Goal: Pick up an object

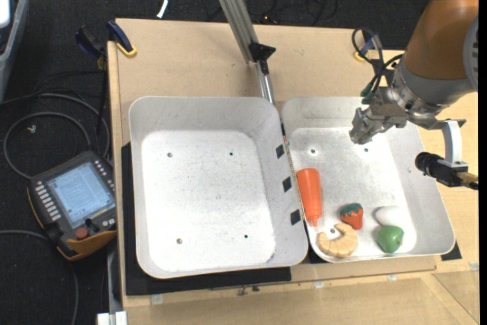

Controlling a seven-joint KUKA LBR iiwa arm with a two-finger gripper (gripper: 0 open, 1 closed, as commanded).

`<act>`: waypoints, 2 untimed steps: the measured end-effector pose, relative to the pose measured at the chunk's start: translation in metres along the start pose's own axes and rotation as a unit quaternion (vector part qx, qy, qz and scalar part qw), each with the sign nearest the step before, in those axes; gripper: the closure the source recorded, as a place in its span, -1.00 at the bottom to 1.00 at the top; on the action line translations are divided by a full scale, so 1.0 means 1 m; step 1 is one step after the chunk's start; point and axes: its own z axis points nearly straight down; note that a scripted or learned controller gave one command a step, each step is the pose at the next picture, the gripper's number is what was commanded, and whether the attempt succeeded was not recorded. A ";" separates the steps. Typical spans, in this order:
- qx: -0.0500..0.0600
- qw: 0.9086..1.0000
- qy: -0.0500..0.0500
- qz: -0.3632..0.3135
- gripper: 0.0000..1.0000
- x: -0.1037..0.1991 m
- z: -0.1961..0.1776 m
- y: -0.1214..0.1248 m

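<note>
I hover the claw (364, 127) above the right bin (426, 186); I cannot tell its state. The approach is unfinished: toy carrot (309, 194) lies below-left, needing descent.

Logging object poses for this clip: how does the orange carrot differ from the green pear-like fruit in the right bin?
The orange carrot is long and narrow, lying along the bin's left wall; the green fruit is short and rounded, near the front right corner. The carrot is orange, the fruit green. Both lie in the right bin, apart from the pincer.
</note>
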 end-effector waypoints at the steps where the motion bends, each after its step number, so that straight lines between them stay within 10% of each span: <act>1: 0.000 1.000 0.000 -0.001 1.00 0.052 0.012 -0.008; 2: -0.001 1.000 0.000 -0.001 1.00 0.103 0.003 -0.022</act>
